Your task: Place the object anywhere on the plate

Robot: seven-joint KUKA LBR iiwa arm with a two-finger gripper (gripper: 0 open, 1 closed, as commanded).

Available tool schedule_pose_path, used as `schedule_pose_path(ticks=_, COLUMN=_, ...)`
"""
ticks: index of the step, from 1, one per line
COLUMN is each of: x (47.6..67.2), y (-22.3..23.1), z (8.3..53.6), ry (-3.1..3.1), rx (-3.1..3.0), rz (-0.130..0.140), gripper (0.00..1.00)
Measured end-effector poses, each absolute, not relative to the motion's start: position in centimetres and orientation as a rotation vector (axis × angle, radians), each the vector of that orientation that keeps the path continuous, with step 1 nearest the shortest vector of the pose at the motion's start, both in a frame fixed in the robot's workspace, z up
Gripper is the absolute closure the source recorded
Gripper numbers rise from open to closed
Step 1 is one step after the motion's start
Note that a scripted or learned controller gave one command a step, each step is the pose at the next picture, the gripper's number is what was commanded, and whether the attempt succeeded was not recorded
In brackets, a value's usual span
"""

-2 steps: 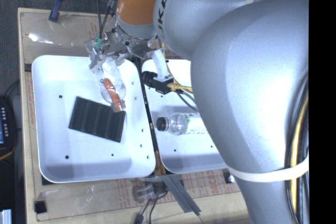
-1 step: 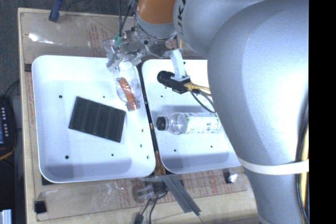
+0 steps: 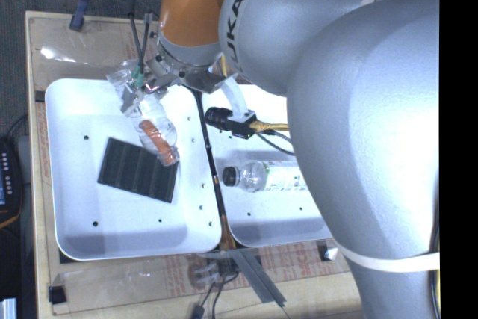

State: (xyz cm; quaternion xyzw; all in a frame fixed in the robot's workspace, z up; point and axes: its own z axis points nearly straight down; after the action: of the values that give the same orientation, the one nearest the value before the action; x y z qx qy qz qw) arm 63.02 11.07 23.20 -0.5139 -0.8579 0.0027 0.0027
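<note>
The gripper (image 3: 138,97) hangs over the left bin (image 3: 67,183), near its upper middle, with a clear plastic bottle (image 3: 157,134) showing an orange-brown band slanting down and to the right from its tip. The bottle's upper end seems to sit between the jaws, but the clear plastic and glare blur the contact, so I cannot tell whether the jaws are closed on it or only beside it. The bottle's lower end lies just at the upper right corner of the dark ridged plate (image 3: 138,169), a flat black rectangle lying tilted on the bin floor. To place it well, the bottle should be carried a little down and left so that it lies over the middle of the plate, then lowered close before letting go, since a round bottle may roll off a flat slab. A second clear bottle (image 3: 261,177) lies in the right bin (image 3: 261,235), well apart.
</note>
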Motion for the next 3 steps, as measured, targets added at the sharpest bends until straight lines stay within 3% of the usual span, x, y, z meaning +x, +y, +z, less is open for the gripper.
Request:
schedule_pose_path(ticks=1, x=65.1, y=7.3, z=27.5, ry=-2.841, rx=-1.340, rz=0.004, gripper=1.00)
schedule_pose_path(ticks=2, x=63.8, y=11.8, z=26.5, ry=-2.835, rx=-1.345, rz=0.007, gripper=1.00)
schedule_pose_path(ticks=3, x=63.0, y=12.1, z=23.9, ry=-2.841, rx=-1.335, rz=0.007, gripper=1.00)
